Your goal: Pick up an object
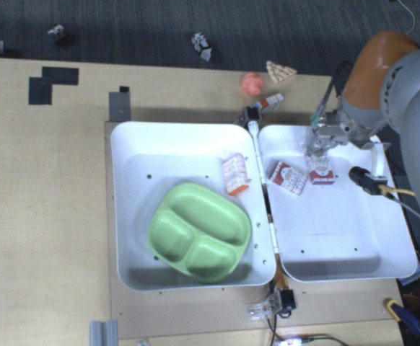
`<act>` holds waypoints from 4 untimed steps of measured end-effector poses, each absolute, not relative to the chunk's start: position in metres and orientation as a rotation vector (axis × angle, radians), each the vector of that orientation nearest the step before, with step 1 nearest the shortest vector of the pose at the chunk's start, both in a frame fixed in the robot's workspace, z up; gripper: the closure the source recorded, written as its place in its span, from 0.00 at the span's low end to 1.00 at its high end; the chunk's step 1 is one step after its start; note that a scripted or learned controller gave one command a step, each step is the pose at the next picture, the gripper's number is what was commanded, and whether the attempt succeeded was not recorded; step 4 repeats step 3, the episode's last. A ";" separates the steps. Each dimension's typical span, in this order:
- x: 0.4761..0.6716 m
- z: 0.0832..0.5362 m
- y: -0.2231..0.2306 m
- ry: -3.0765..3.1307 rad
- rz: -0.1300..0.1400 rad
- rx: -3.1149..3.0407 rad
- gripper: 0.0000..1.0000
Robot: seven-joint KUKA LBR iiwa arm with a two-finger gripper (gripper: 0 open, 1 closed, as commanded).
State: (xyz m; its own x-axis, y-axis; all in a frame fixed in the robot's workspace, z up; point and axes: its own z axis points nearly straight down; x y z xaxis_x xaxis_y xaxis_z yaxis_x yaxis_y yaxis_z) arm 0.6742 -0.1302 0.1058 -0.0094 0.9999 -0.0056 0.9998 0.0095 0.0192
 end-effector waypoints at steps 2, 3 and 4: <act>0.669 0.238 -0.127 2.219 0.003 2.216 1.00; 0.669 0.237 -0.125 2.223 0.004 2.214 0.00; 0.669 0.237 -0.125 2.223 0.004 2.214 0.00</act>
